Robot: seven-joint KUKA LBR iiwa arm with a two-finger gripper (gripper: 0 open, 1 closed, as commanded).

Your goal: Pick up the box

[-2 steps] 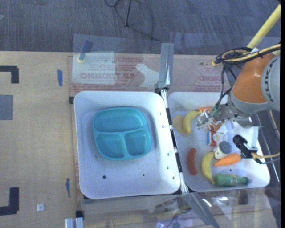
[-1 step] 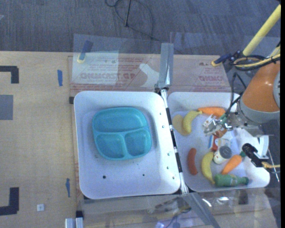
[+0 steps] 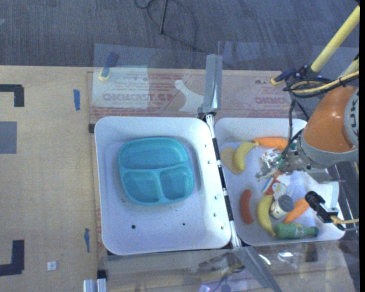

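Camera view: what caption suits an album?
Grey, orange-banded arm reaches over right white bin of toy food; teal divided tray sits left.

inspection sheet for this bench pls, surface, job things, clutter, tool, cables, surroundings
surface: wooden bench bearing two white bins, left bin and right bin, side by side
job's things: box cannot be told apart among the items in the right bin
clutter: blue tray in left bin; bananas, carrot, sausage, green bottle in right bin
grippers: tool low over the right bin's items
cables: black and yellow cables by the arm; black cable on the floor
surroundings: grey floor; blue tape on the bench
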